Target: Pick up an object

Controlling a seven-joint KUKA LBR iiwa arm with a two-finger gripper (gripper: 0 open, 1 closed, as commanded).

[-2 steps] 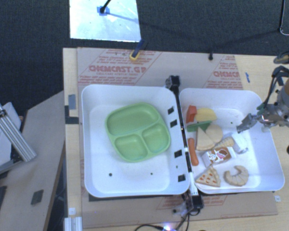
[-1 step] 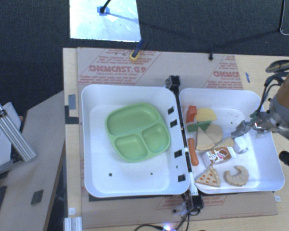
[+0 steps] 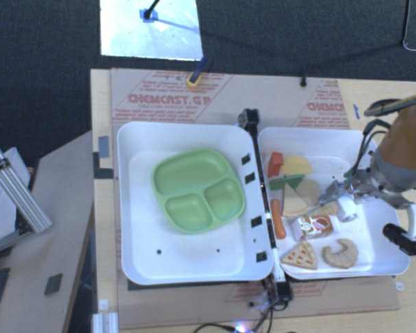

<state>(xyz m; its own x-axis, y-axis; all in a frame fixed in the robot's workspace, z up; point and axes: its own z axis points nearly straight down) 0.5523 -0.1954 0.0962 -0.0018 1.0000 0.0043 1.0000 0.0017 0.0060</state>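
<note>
Reaching in from the right edge of the view, the arm (image 3: 405,148) leans over the right bin (image 3: 364,141), its orange band uppermost and the grey wrist angled down and to the left. The gripper (image 3: 338,201) sits low over the middle of that bin, among the toy food, but its fingers blur into the pale pieces beneath them, so it is not possible to tell whether they are spread or closed, or whether anything lies between them. The tip appears to be at or just above a cream slice (image 3: 306,191) and just above-right of a small printed packet (image 3: 314,225); contact cannot be confirmed.

The objects to be picked all lie in the right bin. Near its upper left are a red-orange piece (image 3: 275,163) and a yellow piece (image 3: 297,165), with a green wedge (image 3: 286,182) just below them. An orange carrot-like stick (image 3: 278,218) runs along the bin's left wall. Toward the near edge sit a triangular pizza slice (image 3: 300,256) and, beside it on the right, a brown curved croissant (image 3: 341,253).

The left bin (image 3: 135,207) holds a green divided plate (image 3: 197,189) lying flat, with three compartments. Both bins rest side by side on a board (image 3: 166,96) printed with red lettering
</note>
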